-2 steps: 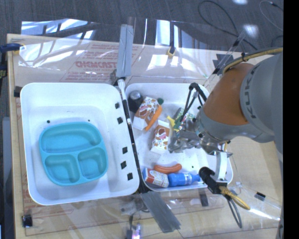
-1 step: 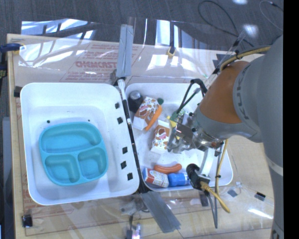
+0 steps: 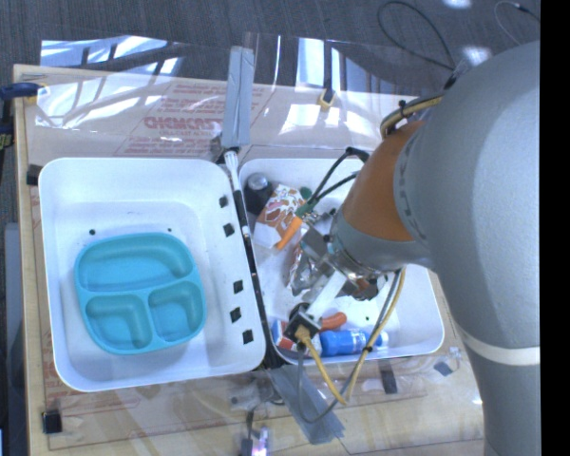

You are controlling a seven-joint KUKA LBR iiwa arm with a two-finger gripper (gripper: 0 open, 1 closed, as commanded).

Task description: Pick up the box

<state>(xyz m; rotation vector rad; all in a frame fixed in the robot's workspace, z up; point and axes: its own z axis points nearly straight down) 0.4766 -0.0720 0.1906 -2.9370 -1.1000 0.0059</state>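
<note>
My gripper (image 3: 302, 274) hangs low in the right bin (image 3: 427, 323), over its left middle part, with the grey arm and its orange band (image 3: 380, 193) covering much of the bin. A small white and orange printed box (image 3: 282, 210) lies just beyond the gripper, toward the bin's far left corner. It rests on the bin floor, apart from the gripper. The wrist and cables hide whatever lies directly beneath the gripper.
A black round item (image 3: 257, 192) sits beside the box at the far left corner. A blue bottle (image 3: 350, 342) and an orange-red item (image 3: 332, 320) lie along the near wall. The left bin (image 3: 57, 207) holds a blue compartment tray (image 3: 138, 291).
</note>
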